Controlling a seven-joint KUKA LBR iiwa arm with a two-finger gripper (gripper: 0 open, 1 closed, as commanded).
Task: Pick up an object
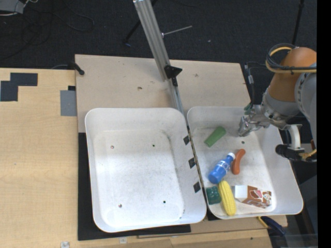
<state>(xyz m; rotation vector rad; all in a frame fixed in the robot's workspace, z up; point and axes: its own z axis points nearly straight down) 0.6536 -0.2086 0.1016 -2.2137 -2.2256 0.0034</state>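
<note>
The gripper (pixel 247 126) hangs over the upper right part of the right bin (pixel 282 161); from where I stand I cannot tell how it is set, and nothing shows in its grasp. Taking the blue bottle (pixel 221 168) in the middle of that bin as the mark: the green block (pixel 215 136) lies above it and a little left, apart from it; the orange sausage-shaped piece (pixel 238 161) sits just to its right; the yellow corn cob (pixel 227 197) lies just below, with a small dark green cube (pixel 212 194) beside the cob's left; a brown-and-white carton (pixel 253 196) rests lower right. The left bin (pixel 103 119) stands beside.
</note>
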